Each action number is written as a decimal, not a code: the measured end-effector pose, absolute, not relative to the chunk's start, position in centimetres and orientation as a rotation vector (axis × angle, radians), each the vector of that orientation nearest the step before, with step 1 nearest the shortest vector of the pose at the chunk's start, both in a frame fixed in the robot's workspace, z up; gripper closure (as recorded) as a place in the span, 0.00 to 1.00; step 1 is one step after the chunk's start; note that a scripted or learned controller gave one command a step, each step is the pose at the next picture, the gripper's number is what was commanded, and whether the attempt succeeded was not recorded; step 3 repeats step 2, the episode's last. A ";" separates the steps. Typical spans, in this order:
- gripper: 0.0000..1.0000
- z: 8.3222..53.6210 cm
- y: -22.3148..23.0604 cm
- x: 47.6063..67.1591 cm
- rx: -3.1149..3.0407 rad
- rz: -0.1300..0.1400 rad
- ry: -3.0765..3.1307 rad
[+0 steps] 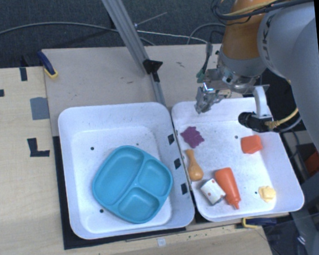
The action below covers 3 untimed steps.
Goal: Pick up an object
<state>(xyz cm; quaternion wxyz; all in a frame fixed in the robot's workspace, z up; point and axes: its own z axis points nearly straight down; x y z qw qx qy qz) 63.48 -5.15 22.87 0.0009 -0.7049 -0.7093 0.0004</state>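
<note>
Your left bin (72,161) has a blue tray (132,183). In the right bin (290,187) you've got a purple piece (192,136), pear (193,166), carrot (229,186), orange block (251,144), yellow bit (267,193). Gripper (205,101) hovers over its top-left corner, holding nothing; can't tell how open it is.

Grey arm, tool (204,103) pointing down
</note>
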 end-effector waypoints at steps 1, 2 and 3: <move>1.00 23.8 0.3 64.4 -2.212 -0.002 -2.229; 1.00 23.6 6.2 65.2 -2.212 -0.001 -2.229; 1.00 23.6 6.2 65.2 -2.212 -0.001 -2.229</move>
